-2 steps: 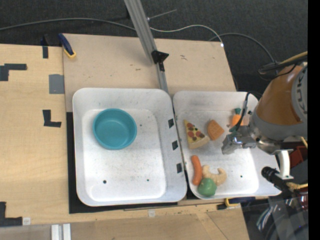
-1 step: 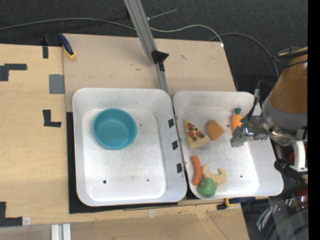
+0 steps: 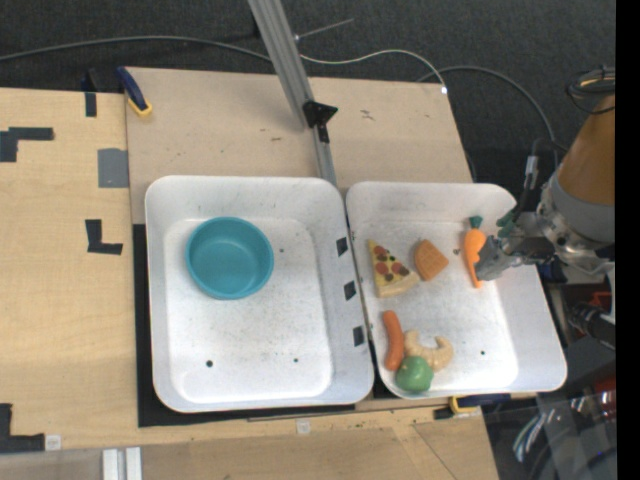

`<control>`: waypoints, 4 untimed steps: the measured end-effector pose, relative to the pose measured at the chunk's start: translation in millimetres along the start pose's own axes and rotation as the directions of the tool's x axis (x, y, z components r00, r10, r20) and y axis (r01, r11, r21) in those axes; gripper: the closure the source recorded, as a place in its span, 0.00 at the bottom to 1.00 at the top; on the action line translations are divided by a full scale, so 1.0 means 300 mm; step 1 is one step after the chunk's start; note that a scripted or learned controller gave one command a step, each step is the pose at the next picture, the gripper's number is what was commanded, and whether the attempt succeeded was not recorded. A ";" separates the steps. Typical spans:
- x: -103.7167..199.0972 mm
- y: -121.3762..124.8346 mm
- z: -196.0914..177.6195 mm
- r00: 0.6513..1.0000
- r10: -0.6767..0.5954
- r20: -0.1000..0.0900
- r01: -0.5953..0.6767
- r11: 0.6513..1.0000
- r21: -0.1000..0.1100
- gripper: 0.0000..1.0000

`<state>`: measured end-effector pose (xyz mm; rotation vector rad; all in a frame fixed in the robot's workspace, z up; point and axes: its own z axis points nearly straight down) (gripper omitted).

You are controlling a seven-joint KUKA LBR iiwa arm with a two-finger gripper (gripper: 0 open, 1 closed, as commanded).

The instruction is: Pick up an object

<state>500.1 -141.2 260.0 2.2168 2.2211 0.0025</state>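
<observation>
Hovering pincer (image 3: 492, 259) seemingly touches toy carrot (image 3: 473, 251).

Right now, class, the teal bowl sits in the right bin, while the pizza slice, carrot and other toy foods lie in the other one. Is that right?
Not quite. The camera view shows the teal bowl in the left bin, not the right one. The pizza slice, the carrot and the other toy foods do lie in the other one, the right bin, near the gripper.
</observation>
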 end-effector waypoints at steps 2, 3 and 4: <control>0.337 -0.006 0.035 1.000 -0.003 -0.002 0.003 1.000 0.007 1.00; 0.522 0.008 0.033 1.000 -0.006 -0.003 0.006 1.000 0.006 1.00; 0.710 -0.040 0.051 1.000 -0.006 -0.003 0.006 1.000 0.008 1.00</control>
